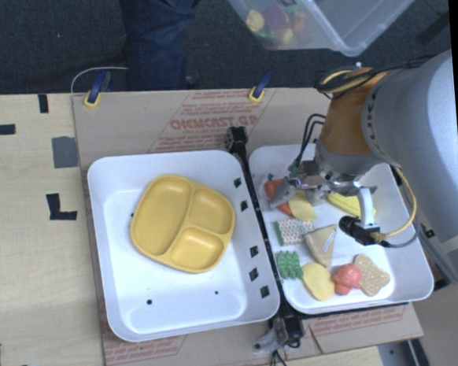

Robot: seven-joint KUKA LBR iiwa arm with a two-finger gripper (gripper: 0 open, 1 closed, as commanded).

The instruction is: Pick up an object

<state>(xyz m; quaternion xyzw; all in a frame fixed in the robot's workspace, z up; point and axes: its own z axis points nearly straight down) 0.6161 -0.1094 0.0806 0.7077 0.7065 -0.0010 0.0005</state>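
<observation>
Pincer low in right bin, centre-right of frame, over small toy food pieces: orange piece, yellow piece, waffle square. Best lowered straight onto the orange piece, clear of its near neighbours. Cannot tell whether clenched or released; tips blurred and partly hidden by wrist hardware.

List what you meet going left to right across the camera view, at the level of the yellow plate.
Left white bin → yellow divided plate → black divider between the bins → checkered green-white piece → tan wedge → yellow banana-like piece → right bin's rim.
</observation>
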